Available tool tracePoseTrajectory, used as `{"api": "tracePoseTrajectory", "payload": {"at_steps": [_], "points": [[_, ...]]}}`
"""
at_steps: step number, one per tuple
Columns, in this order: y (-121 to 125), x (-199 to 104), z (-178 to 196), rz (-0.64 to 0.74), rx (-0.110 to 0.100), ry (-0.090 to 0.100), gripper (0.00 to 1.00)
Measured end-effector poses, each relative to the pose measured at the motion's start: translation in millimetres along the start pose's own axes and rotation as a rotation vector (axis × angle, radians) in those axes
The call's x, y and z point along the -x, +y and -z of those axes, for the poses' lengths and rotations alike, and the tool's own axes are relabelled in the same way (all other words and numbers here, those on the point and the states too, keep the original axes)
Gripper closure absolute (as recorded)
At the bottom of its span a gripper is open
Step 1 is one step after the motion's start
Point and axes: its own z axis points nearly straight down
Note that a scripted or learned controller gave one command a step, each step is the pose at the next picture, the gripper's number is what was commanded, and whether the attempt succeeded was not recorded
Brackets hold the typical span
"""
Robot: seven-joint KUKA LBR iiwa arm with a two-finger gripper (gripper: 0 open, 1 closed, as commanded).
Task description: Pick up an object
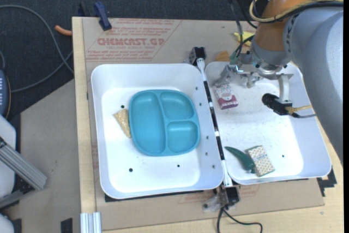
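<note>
My gripper (pixel 240 75) hangs over the far left corner of the right bin (pixel 305 169), under the grey wrist with its orange band. Just in front of it lies a small red and white packet (pixel 226 97) with a clear wrapper end, near the bin's left wall. I cannot tell whether the gripper touches the packet. At the near side of the same bin a green curved piece (pixel 239 156) lies beside a patterned tan block (pixel 261 160).
The left bin (pixel 103 95) holds a blue divided plate (pixel 163 121) with a tan textured piece (pixel 123 121) tucked at its left edge. A dark divider (pixel 211 117) runs between the bins. Cardboard (pixel 131 35) lies beyond them.
</note>
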Motion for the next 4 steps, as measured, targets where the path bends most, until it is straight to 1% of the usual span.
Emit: {"api": "tracePoseTrajectory", "payload": {"at_steps": [1, 2, 3, 4], "points": [[-9, -1, 1, -0.003, 0.007, -0.001, 0.0], [-22, 12, 1, -0.002, 0.006, 0.001, 0.0], [0, 0, 0, 0.0, 0.004, -0.002, 0.0], [2, -2, 11, 0.002, 0.009, -0.001, 1.0]]}}
